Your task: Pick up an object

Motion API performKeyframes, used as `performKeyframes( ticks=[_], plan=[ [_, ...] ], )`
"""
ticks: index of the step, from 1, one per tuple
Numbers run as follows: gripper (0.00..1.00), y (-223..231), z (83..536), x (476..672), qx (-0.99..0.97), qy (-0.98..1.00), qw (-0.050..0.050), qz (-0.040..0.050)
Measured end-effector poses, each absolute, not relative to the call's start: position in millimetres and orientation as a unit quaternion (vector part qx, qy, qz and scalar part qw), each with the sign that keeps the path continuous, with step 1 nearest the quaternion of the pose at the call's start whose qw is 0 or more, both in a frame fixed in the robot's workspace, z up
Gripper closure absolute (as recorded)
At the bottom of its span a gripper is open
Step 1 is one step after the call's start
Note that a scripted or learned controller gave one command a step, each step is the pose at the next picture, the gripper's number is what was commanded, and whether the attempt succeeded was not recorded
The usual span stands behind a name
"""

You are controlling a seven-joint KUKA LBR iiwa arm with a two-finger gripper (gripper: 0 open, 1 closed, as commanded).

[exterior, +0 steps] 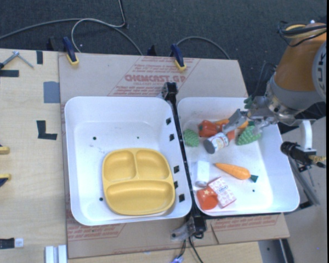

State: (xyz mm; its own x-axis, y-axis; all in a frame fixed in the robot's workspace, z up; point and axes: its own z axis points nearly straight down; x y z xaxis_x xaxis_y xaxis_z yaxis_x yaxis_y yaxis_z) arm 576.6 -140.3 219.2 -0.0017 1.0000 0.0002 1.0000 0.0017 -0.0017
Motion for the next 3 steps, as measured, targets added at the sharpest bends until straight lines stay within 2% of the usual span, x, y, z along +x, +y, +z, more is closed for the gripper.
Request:
performKeyframes(
  ticks=[1, 2, 3],
  plan=[
    [0.0, -110, 87, 621.6, -0.706, -0.708, -0.003, -0.0016],
    [0.0, -95, 86, 640.1, -0.706, -0.708, -0.001, -0.0007],
    [1.0, -94, 96, 640.5, -0.706, -0.708, -0.002, -0.0011]
  ],
)
